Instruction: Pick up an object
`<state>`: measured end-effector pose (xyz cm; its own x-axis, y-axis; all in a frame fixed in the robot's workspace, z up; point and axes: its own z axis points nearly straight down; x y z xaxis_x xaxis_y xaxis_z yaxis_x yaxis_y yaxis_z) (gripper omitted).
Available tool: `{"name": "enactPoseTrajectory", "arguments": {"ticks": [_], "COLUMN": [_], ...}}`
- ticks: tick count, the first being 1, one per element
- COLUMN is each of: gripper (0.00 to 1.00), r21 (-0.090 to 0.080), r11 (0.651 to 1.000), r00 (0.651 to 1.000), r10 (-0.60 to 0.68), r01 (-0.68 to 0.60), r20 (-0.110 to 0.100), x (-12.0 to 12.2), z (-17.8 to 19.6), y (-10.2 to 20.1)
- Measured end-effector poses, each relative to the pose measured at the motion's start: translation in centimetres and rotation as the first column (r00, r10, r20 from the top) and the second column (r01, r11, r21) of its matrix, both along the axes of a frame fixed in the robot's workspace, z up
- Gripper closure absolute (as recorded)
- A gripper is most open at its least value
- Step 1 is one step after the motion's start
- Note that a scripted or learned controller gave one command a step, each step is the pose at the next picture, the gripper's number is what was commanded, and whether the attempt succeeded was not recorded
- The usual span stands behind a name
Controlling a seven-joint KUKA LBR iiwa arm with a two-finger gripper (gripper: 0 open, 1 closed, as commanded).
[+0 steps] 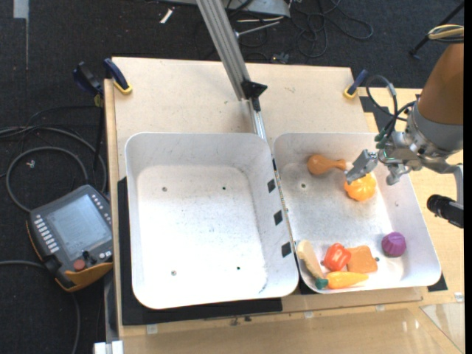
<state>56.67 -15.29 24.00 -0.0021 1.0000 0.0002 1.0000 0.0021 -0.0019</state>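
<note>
Where the pincer [377, 167] hangs over the right bin [415, 211], its fingers spread apart, a yellow-orange fruit [360, 189] is seen just below it, its top partly hidden by the left finger. A brown drumstick-like toy [324, 165] lies just left. Toys nearer the camera are crowded and hard to separate.

Plainly a robotics lab: pale wooden bench [192, 94] clamped at its corners, grey-and-orange handheld control pendant [71, 234] left of that bench, loose black cables [310, 17] tangled on dark carpet behind it.
</note>
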Motion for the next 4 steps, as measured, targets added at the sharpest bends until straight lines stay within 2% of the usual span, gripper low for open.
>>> {"name": "enactPoseTrajectory", "arguments": {"ticks": [1, 3, 4], "gripper": [0.00, 0.00, 0.00], "r21": [0.000, 0.000, 0.000], "r11": [1.000, 1.000, 1.000], "r00": [1.000, 1.000, 1.000], "r10": [-0.001, -0.003, -0.002], "r01": [0.001, 0.003, 0.002], "r20": [0.000, -0.003, 0.001], "x": [0.0, 0.0, 0.1], "z": [0.0, -11.2, -14.6], "y": [0.0, -1.2, -1.2]}}
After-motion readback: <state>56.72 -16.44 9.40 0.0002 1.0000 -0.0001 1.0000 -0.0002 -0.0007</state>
